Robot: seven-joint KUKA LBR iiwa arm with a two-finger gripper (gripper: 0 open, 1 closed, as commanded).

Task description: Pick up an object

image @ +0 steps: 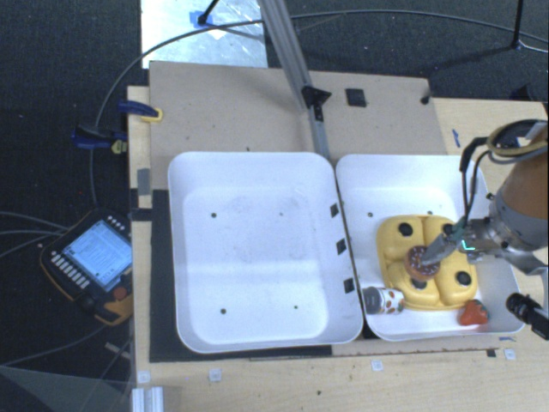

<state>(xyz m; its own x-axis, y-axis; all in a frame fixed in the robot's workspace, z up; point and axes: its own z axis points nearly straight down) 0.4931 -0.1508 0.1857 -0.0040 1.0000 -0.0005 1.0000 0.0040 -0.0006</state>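
Note:
The right bin (403,178) holds a yellow lumpy toy with dark spots (407,240), a small grey-and-white cylinder with red dots (383,299) at the front left, and a red-orange piece (472,314) at the front right. My gripper (426,259) reaches in from the right and hangs low over the middle of the yellow toy, next to a dark reddish round piece (419,263) lying on it. The arm's grey wrist covers the bin's right side.
The left bin (249,247) stands beside the right one, sharing a middle wall with black clips (341,245). A metal pole (287,41) slants over the back of the bench. A handheld pendant (90,264) and cables lie on the floor at left.

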